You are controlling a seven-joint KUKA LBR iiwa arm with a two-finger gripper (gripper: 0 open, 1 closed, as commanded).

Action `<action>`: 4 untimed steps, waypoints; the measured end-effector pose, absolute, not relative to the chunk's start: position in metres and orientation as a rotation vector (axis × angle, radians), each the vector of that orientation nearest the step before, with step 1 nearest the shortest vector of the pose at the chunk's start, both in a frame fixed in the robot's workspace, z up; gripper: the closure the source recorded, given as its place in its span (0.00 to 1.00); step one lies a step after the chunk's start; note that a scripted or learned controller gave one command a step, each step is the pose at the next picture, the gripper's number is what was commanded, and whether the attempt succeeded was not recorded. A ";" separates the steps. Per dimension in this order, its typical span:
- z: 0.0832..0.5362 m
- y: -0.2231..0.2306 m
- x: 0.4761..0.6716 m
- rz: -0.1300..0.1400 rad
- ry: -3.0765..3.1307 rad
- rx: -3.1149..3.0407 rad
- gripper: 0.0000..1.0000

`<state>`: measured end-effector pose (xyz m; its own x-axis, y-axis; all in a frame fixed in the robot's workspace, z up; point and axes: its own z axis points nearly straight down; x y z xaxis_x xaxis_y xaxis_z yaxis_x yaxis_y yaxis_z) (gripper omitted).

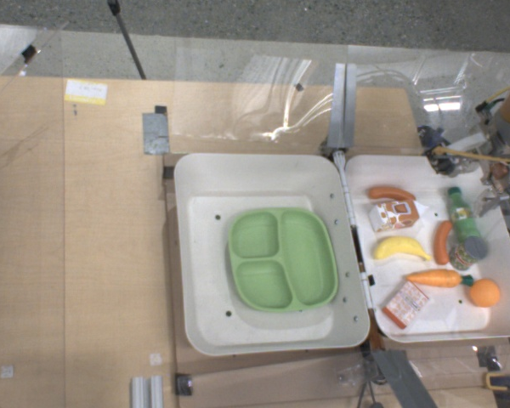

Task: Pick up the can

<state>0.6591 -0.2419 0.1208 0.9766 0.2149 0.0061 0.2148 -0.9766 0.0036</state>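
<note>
A grey can (470,249) stands in the right-hand white bin (408,170), toward 3 o'clock from the bin's centre, among a scatter of toy foods. A green bottle (459,211) lies at the can's 12 o'clock, its lower end touching or just beside it. A red sausage (443,242) rests just beside the can at 9 o'clock. An orange carrot (436,279) lies near it at 7 o'clock and a round orange (484,292) at 5 o'clock.

Further toward 9 o'clock sit a yellow banana (400,248), a small white and brown carton (393,217), a hot dog (391,194) and, at the bin's 6 o'clock, a red and white packet (405,303).

The gripper (495,189) hangs at the bin's 2 o'clock edge, apart from the can, at the can's 1 o'clock. Whether it is spread or closed cannot be told, and nothing is visibly held. The left bin (195,228) bears a green divided plate (282,259).
</note>
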 end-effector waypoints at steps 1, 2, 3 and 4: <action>0.214 -0.239 0.657 0.011 0.334 3.120 0.00; 0.227 -0.239 0.658 0.015 0.348 3.115 1.00; 0.226 -0.239 0.658 0.014 0.350 3.115 0.00; 0.091 -0.187 0.619 0.003 0.324 3.125 0.00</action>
<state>0.6192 -0.1874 0.0912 0.9788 0.2049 0.0021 0.2049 -0.9788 -0.0003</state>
